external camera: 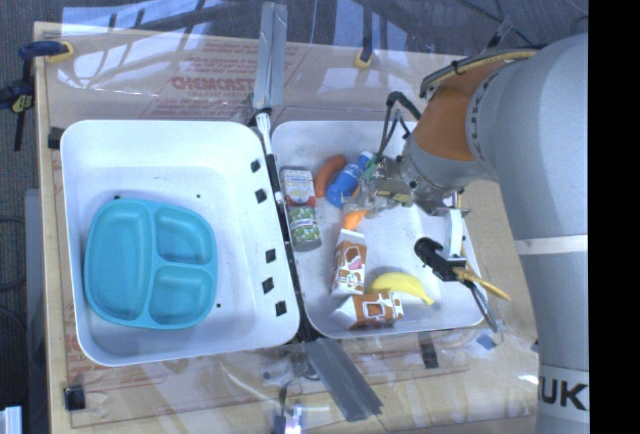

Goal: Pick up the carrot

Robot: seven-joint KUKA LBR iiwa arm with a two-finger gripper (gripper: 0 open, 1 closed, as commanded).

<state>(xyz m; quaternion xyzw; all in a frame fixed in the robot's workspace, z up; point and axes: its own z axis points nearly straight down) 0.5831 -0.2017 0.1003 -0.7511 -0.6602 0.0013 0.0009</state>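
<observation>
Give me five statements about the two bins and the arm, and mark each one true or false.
1. The blue divided plate lies in the left bin. True.
2. The banana lies in the left bin. False: it lies in the right bin, near its front edge.
3. The carrot lies beside a blue bottle. True.
4. The claw hangs over the blue plate. False: it is over the right bin, close to the bottle.
5. The arm reaches in from the view's left. False: it comes in from the right.
</observation>
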